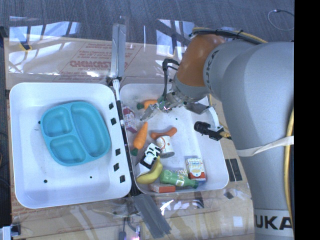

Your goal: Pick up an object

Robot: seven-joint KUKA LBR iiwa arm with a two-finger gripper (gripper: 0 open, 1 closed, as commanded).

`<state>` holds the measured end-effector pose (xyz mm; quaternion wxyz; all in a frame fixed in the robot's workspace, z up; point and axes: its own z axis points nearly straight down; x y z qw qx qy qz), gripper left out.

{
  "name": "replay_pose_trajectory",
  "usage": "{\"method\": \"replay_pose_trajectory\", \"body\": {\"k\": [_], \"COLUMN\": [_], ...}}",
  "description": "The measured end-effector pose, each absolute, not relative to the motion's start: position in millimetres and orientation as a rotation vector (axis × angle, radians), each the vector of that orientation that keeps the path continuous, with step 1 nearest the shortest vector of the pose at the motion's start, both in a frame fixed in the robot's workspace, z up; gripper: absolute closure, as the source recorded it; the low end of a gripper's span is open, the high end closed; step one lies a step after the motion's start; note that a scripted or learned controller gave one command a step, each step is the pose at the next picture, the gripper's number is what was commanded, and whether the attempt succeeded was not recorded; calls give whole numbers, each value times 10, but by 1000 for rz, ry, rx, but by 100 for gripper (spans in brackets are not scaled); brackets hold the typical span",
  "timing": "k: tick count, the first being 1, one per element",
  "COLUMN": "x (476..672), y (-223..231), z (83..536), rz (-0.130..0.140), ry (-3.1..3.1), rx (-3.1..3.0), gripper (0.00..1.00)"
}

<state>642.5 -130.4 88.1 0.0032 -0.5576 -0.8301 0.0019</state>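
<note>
My gripper [156,109] reaches down into the back left part of the right bin [216,156], beside a small orange and green toy [148,104]. Nothing shows between it and the toys. Just in front of it lie an orange carrot [141,135] and a smaller orange piece [165,132]. Further forward are a white cup [164,145], a black and white item [148,157], a yellow banana [151,173], a green bottle [179,179] and a small carton [195,167].
The left bin [25,184] holds a blue divided plate [75,132]. A reddish packet [129,119] lies against the right bin's left wall. The arm's grey body [250,94] covers the right bin's back right corner.
</note>
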Motion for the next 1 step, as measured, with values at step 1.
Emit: {"method": "replay_pose_trajectory", "body": {"k": [1], "x": [6014], "y": [-1312], "z": [882], "rz": [4], "ry": [-2720], "rx": [-1558], "gripper": [0]}}
